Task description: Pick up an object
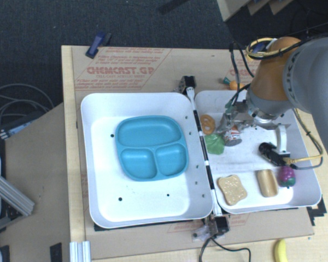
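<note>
The grey arm's pincer (233, 131) sits low in the right white bin (306, 198), crowded among a green toy (214, 144) and a pretzel-shaped piece (207, 124); its opening I cannot tell. Closing here may nudge neighbours aside or catch nothing.

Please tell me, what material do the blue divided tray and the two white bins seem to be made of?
The blue tray looks like moulded plastic with a matte finish: even colour, rounded compartment edges, only soft highlights. The white bins, left and right, also look like plastic, smooth and slightly glossy, with rounded corners and thin raised rims. This is only a guess from their look.
</note>
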Robot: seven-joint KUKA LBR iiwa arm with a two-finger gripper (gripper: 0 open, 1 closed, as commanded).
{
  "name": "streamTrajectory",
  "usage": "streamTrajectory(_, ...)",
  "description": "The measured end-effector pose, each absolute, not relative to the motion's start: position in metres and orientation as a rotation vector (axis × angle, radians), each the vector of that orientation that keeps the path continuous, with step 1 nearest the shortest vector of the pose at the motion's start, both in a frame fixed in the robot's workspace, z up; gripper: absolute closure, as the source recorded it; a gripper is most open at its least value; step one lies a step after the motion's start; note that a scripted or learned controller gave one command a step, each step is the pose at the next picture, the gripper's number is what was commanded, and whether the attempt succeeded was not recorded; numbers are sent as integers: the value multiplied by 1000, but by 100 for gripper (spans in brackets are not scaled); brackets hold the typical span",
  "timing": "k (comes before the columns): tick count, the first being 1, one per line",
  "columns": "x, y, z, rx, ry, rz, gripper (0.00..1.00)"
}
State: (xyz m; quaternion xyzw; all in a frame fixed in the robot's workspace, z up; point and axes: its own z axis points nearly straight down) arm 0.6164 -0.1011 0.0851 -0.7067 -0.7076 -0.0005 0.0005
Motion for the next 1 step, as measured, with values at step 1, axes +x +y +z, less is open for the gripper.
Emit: streamTrajectory(1,606,-26,185,-2221,-2224,-4,100)
